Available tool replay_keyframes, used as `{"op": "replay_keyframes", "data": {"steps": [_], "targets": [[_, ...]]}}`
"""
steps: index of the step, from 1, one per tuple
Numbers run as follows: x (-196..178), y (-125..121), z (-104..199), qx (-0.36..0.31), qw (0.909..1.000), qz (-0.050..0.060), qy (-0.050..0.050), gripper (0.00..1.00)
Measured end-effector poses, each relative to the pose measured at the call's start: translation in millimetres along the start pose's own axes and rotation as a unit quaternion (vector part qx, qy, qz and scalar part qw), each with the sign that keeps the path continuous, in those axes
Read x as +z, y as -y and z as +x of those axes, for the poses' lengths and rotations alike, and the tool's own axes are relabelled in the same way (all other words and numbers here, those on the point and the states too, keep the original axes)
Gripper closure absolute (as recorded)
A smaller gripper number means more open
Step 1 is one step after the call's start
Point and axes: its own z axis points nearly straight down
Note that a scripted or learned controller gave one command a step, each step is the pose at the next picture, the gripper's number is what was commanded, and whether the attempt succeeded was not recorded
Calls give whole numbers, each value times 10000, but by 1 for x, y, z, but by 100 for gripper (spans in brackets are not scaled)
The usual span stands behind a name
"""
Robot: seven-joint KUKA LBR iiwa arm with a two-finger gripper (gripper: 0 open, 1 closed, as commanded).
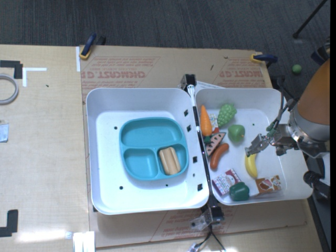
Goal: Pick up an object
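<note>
The right bin (pixel 265 101) holds several toy foods: a carrot (pixel 206 123), green grapes (pixel 227 113), a green round fruit (pixel 236 133), a pizza slice (pixel 216 140), a red sausage (pixel 219 155), a yellow banana (pixel 251 166), a red-and-white packet (pixel 226 181), a dark green vegetable (pixel 239 191) and a small printed box (pixel 268 184). My gripper (pixel 259 144) hangs over the right half of this bin, just above the banana's upper end. Nothing is visibly held in it.
The left bin (pixel 105 156) carries a teal divided tray (pixel 137 135) with a bread roll (pixel 169 160) in its lower right compartment. A clip joins the bins at their shared wall (pixel 195 140). Cardboard (pixel 121 70) lies under both bins.
</note>
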Motion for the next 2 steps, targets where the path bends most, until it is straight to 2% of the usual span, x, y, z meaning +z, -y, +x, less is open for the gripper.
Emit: {"op": "replay_keyframes", "data": {"steps": [1, 2], "targets": [[116, -19, -2, 14, 10000, 4, -4, 0], [107, -19, -2, 31, 10000, 1, -4, 100]]}}
